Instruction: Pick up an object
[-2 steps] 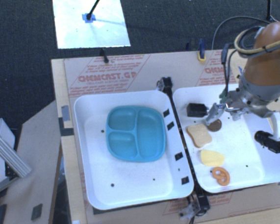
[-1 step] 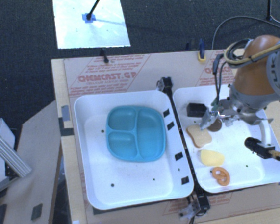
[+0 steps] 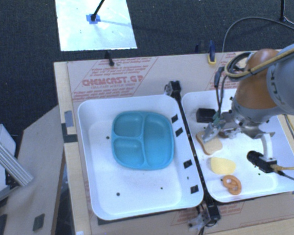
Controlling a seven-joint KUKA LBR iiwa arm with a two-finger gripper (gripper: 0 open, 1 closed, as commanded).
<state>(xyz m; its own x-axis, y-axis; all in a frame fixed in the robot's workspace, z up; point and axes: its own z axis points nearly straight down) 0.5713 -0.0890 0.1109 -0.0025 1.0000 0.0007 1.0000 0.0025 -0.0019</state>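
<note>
With the gripper [image 3: 209,133] lowered in the right bin [image 3: 284,176] over the toast-like slice [image 3: 212,146], finger spread being impossible to tell, a missed or edge-only grasp could be caused by the flat slice lying close beside the yellow piece [image 3: 222,165].

The two bins [image 3: 100,196] are white. In the left one a plate [image 3: 141,139] is turquoise. In the right bin a toast slice [image 3: 212,146] is pale tan with a browner crust, a chip [image 3: 222,165] is yellow, and a pretzel [image 3: 231,184] is orange-brown. The arm [image 3: 281,88] is grey with an orange band. The worktop [image 3: 43,165] is light tan, under red-lettered pinkish film. The floor [image 3: 11,50] is dark blue-black; a sheet [image 3: 95,21] on it is pale silvery.
</note>
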